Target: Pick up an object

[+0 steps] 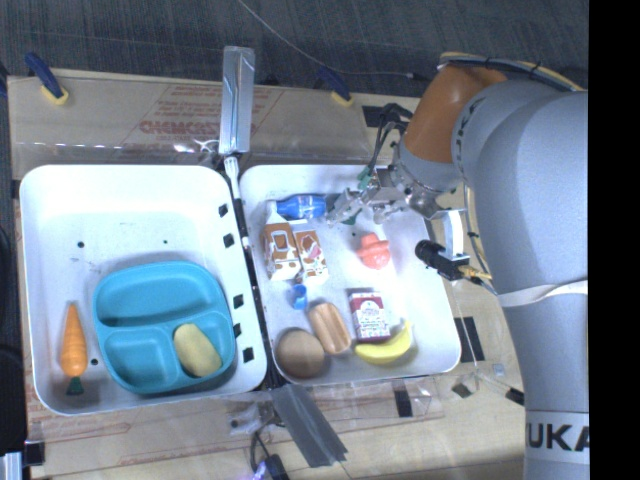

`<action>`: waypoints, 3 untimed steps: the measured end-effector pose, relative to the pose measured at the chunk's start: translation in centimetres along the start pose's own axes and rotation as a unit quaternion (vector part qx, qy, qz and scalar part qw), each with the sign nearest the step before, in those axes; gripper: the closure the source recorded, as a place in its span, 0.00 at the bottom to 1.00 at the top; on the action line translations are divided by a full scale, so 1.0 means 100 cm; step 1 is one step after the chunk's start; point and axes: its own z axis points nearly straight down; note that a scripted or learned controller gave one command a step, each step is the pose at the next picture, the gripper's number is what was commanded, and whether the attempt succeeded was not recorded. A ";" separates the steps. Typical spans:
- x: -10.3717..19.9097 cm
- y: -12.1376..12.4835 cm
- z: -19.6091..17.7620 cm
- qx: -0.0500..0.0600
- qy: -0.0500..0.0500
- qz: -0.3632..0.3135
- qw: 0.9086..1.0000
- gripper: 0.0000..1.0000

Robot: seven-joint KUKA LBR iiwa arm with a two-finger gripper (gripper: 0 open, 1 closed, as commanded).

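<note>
Jaws [352, 206] sit in the right bin [430, 353] near its far wall; open or closed, cannot tell. Nearest pick is the red-pink toy [374, 252], just at 5 o'clock from the jaws, roundish, no clear long axis. Blue bottle [303, 207] lies at 9 o'clock, long axis running 3–9. Two cartons [293, 252] crowd the 8 o'clock side. Bare floor around the red-pink toy; bin wall close at 12.

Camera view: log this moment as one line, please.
gripper: above right bin, far side | nearest: blue bottle, red toy | held: nothing seen | left bin: blue tray, carrot
</note>
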 end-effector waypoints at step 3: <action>0.043 0.012 -0.001 0.007 0.002 0.014 1.000 1.00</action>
